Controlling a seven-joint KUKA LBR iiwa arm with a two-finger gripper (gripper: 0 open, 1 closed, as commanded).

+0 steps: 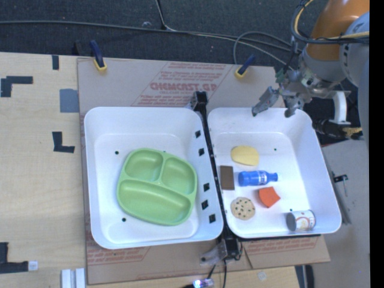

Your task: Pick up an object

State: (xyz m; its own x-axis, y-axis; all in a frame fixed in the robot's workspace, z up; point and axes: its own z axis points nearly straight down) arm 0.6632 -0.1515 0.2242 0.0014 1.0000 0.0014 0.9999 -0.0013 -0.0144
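I see the hand (275,108) at the far right corner of the right bin (312,138), hanging above its back rim. Its two fingers (261,105) are spread apart and nothing is between them, so the hand is released. Above it the grey wrist goes up to the orange band (339,14) in the top right corner, with cables looping beside it.

Below the hand, inside the right bin, the objects lie in a loose group, all well apart from the fingers. Nearest to the hand is a yellow rounded piece (245,155). Just below it lies a blue bottle (257,177) on its side, with the cap pointing right. Left of the bottle, near the wall between the bins, there is a small brown block (226,177). Under the bottle I see a round cookie (242,208) with dark dots and, beside it on the right, an orange-red block (269,197). In the near right corner a small can (300,220) lies on its side.

The left bin (96,137) touches the right one along the middle edge and holds a green divided plate (157,186) with three compartments. Both bins stand on a cardboard sheet (174,83) on the wooden table (30,173), and two clamps with blue handles (96,56) hold the sheet at the far edge.
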